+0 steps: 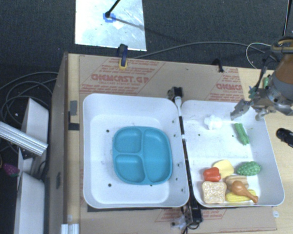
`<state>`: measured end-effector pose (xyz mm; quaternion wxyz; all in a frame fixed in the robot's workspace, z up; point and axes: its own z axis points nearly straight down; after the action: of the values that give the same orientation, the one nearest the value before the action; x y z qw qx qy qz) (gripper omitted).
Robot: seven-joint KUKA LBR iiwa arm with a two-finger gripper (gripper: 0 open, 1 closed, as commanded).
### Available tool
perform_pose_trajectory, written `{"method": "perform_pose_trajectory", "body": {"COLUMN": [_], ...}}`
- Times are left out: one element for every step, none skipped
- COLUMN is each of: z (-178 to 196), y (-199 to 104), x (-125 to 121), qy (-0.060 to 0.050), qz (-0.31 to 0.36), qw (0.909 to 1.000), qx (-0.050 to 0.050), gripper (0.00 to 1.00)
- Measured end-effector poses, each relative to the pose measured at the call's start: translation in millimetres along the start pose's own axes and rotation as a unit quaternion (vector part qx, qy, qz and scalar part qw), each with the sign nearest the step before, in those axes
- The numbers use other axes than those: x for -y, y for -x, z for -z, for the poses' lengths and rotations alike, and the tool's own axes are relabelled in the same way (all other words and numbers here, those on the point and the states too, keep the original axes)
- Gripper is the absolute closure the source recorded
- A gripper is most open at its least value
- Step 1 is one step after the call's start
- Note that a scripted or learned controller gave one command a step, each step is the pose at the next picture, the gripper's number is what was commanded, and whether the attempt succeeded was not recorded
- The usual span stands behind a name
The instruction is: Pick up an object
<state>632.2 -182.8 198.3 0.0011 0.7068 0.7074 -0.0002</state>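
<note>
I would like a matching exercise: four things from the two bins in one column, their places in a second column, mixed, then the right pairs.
1. blue divided plate
2. green bean
3. white lump
4. toast slice

A. right bin, far end, nearest the divider
B. right bin, near corner by the divider
C. left bin, middle
D. right bin, just below the claw

Pairs: 1-C, 2-D, 3-A, 4-B
</note>
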Motion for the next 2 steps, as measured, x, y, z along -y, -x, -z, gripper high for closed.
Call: {"method": "perform_pose_trajectory", "body": {"z": [-38,-62], "y": [24,23], "x": [-7,-23], "qy": [0.000,0.001], "qz": [0.000,0.002], "qw": [1.0000,1.0000], "qx": [0.000,0.000], "gripper": [0.00,0.00]}}
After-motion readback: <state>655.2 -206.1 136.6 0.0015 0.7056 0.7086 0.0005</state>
